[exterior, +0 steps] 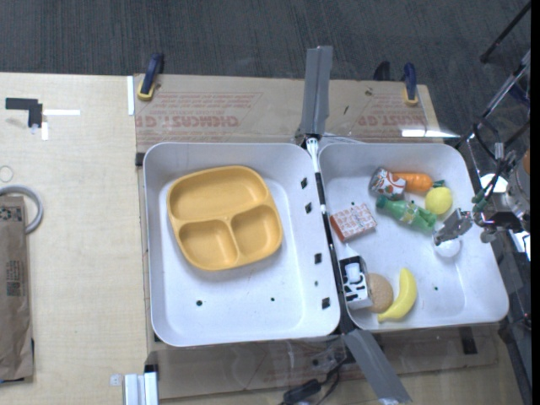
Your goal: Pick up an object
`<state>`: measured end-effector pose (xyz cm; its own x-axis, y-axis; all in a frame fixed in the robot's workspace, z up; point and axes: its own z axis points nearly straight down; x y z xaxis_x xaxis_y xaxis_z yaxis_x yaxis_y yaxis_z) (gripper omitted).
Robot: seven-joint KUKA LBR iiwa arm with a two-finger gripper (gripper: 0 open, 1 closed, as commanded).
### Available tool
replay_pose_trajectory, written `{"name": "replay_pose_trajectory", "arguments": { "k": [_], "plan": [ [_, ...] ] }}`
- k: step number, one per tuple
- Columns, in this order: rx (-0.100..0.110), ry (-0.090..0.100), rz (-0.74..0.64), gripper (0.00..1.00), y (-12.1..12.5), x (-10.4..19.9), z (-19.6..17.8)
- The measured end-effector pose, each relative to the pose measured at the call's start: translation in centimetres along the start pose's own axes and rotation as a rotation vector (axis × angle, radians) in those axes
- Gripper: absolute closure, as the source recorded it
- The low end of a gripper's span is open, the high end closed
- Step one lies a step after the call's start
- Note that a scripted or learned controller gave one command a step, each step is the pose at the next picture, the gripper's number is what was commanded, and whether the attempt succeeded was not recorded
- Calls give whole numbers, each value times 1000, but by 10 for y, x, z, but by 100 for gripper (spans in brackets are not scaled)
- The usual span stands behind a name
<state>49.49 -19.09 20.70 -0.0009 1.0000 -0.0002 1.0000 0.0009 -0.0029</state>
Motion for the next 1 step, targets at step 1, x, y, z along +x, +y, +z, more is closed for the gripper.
{"name": "replay_pose_trajectory", "arguments": {
  "k": [1],
  "plan": [
    [1,0,-134,0,29,73,85]
  ]
}}
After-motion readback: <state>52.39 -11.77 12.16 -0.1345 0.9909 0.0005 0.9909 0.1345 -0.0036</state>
